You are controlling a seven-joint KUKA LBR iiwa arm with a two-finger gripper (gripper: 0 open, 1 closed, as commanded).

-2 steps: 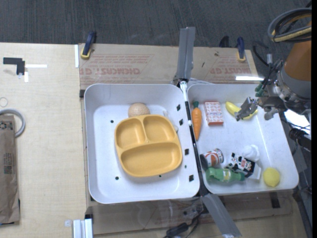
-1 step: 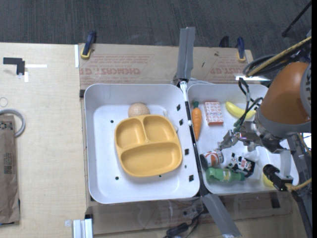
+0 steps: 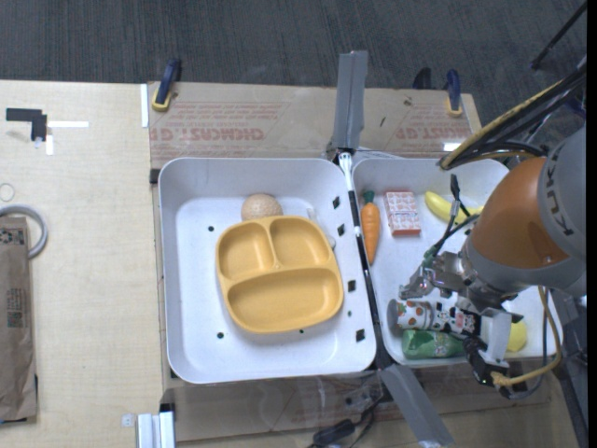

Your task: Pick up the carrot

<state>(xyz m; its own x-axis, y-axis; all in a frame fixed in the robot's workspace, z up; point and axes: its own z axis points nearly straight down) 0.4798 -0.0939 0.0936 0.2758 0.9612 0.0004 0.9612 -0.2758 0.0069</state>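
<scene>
The carrot (image 3: 370, 231) is orange with a green top. It lies lengthwise in the right bin (image 3: 387, 170), close along that bin's left wall, green end toward the back. My gripper (image 3: 425, 286) hangs over the front half of the same bin, to the right of the carrot and nearer the front. It is apart from the carrot and sits just above a small can (image 3: 416, 315). The grey arm with its orange band (image 3: 511, 227) covers much of the bin's right side.
Around the carrot in the right bin lie a pink box (image 3: 403, 213), a yellow banana (image 3: 444, 203), a green packet (image 3: 433, 344) and a yellow item (image 3: 518, 335). The left bin (image 3: 187, 250) holds a yellow divided plate (image 3: 278, 274) and a beige round thing (image 3: 261, 206).
</scene>
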